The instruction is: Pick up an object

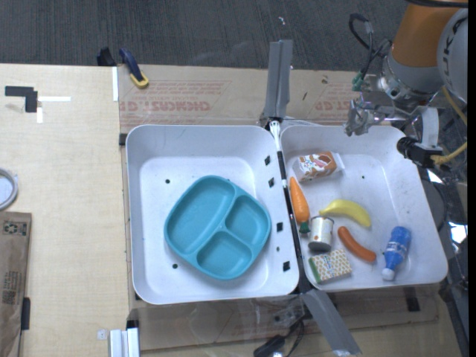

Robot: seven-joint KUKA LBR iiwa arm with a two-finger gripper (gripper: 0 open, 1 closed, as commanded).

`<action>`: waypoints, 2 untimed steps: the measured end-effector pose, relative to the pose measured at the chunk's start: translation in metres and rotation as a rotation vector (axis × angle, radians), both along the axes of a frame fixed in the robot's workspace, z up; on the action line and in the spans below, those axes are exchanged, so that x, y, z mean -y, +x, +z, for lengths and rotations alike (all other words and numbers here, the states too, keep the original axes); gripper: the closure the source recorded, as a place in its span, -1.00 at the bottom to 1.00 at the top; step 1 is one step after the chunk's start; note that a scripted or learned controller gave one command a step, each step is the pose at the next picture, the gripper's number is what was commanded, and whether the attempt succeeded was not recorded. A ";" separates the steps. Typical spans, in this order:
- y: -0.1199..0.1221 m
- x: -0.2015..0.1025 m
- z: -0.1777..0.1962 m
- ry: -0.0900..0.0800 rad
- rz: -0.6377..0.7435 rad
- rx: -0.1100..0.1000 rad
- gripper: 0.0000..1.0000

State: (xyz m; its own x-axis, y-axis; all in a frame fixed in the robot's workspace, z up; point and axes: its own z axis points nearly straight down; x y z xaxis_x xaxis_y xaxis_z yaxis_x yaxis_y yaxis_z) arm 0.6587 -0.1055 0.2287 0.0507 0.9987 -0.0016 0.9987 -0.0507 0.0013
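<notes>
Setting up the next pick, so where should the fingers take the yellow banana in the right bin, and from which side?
Probably the middle of the curved yellow banana, from straight above, closing across its narrow width. It lies flat with bare white bin floor behind it, though the small metal can sits close at its left end.

My arm [439, 28] shows a broad orange band above a pale grey wrist with a silvery collar. Black cables [370, 39] loop loosely off its side. Below hangs a small gripper [359, 121] of grey metal, its details too blurred to read.
</notes>
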 end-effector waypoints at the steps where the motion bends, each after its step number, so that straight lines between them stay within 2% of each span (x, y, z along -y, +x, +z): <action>1: -0.001 0.001 -0.001 0.000 -0.001 -0.002 -1.00; 2: -0.009 -0.008 -0.113 -0.002 0.234 0.017 -1.00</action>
State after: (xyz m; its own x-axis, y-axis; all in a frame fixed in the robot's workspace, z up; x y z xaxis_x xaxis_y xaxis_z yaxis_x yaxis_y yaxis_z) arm 0.6497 -0.0972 0.1152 -0.1818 0.9833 -0.0050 0.9832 0.1818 0.0184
